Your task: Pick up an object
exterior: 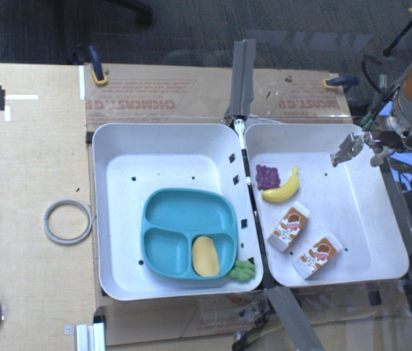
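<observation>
Candidate objects, right bin (pixel 381 196): a banana (pixel 282 188) at about 9 o'clock of the bin floor, a bunch of purple grapes (pixel 267 175) touching its upper left end, and two small cartons lower down, one (pixel 289 229) at about 7 o'clock and the other (pixel 317 256) at about 6 o'clock, just beside each other but apart. All four lie flat on the bin floor. None is lifted.

Left bin (pixel 118 196): a blue divided tray (pixel 189 232) sits toward 5 o'clock of the bin. A yellow oval item (pixel 206 256) lies in the tray's lower right compartment. A green leafy toy (pixel 243 270) rests just outside the tray at its 4 o'clock corner, against the bin wall.

Progress, judged: nothing picked yet. The whole task is left: choose an object, come down on it, close, lift.

Tool: the gripper (pixel 352 150) hangs at about 1 o'clock of the right bin, near the upper right rim, well apart from the banana and both cartons. Nothing is visible between its fingers, and it touches no object. How far open it is: cannot tell, since the tip is small and seen at a slant.

Outside the bins: a ring of tape (pixel 68 221) on the bench (pixel 31 152), at 9 o'clock of the left bin.
</observation>
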